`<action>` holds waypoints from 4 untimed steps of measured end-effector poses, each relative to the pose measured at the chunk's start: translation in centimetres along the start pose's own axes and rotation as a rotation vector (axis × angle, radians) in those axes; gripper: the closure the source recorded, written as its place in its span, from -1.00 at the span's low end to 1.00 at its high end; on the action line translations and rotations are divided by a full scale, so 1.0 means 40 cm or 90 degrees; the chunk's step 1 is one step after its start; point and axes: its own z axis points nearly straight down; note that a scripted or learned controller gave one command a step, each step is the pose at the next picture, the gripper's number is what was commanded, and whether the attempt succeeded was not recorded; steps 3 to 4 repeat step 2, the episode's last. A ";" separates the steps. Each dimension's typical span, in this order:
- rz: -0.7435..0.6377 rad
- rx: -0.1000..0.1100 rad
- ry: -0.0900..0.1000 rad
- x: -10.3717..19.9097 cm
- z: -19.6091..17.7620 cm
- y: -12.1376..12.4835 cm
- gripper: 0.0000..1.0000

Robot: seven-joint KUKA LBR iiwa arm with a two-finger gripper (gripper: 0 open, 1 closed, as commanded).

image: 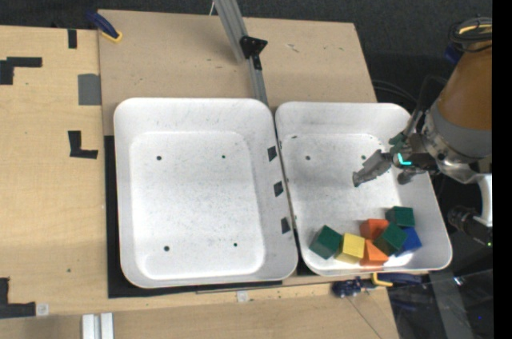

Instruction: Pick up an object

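Several small blocks lie clustered in the front right corner of the right bin [336,117]: a green block [326,241], a yellow block [351,246], an orange block [374,253], a red-orange block [371,228], a second green block [400,215], a dark green block [394,236] and a blue block [410,241]. My gripper [385,172] hangs over the right side of that bin, behind the cluster and apart from it. Its fingers [367,170] are spread open with nothing between them.
The left bin [120,121] sits beside the right one, with black clips on the shared edge [278,187]. A slanted metal pole [228,1] runs from the top down to the bins' junction. A blue clamp [104,24] lies at the back left, another clamp [353,288] at the front.
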 end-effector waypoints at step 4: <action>0.001 0.001 0.000 0.000 0.106 -0.007 -1.00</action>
